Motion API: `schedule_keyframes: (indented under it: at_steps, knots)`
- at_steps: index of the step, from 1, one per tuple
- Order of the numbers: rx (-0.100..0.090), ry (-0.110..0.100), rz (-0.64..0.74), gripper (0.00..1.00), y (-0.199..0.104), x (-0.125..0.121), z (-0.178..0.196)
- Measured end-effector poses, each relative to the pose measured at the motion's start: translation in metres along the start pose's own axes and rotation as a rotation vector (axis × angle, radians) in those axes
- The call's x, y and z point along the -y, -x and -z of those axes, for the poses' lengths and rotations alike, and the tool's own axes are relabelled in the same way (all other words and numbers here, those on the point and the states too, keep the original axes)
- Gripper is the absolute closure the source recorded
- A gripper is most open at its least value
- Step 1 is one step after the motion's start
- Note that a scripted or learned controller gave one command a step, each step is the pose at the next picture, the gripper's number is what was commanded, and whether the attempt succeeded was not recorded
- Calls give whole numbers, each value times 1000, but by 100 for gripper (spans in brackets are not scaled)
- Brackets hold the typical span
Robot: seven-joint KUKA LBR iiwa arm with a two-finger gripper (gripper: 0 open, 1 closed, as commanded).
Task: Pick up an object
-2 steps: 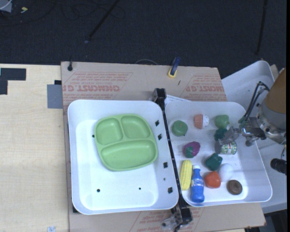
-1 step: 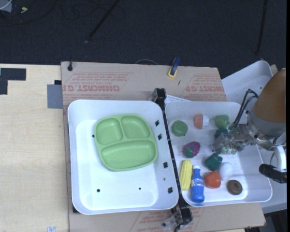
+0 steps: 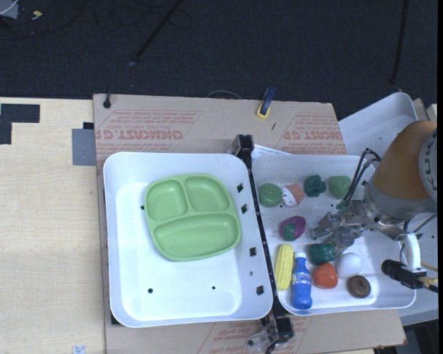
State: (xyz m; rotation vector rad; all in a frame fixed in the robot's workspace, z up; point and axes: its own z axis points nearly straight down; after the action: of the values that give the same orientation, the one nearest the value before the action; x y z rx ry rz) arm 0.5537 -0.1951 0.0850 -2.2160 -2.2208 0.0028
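Note:
The right bin (image 3: 340, 172) holds several small toys: a green ball (image 3: 269, 194), a pink and white piece (image 3: 293, 194), a dark teal piece (image 3: 314, 186), a light green piece (image 3: 339, 185), a purple piece (image 3: 292, 228), a yellow corn cob (image 3: 283, 265), a blue bottle (image 3: 301, 282), an orange-red ball (image 3: 325, 276), a white egg (image 3: 350, 262) and a brown round piece (image 3: 359, 286). My gripper (image 3: 334, 234) is low in this bin, just above a dark green toy (image 3: 323, 253) and right of the purple piece. Nothing shows between its fingers.
The left bin (image 3: 125, 271) holds a green divided plate (image 3: 192, 216). A black divider (image 3: 252, 212) runs between the bins. The arm's orange band (image 3: 402, 172) and grey body cover the right bin's far right side. Cardboard lies under both bins.

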Motion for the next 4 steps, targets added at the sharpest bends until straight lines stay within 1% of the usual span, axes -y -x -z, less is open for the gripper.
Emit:
schedule_keyframes:
  at_steps: [1,2,3,4]
  knots:
    - [0,2,-3,100,1,0,12]
    - [2,7,-2,100,-6,-7,68]
    - [2,8,-1,100,-12,-2,128]
    - [1,5,-1,100,-11,-2,143]
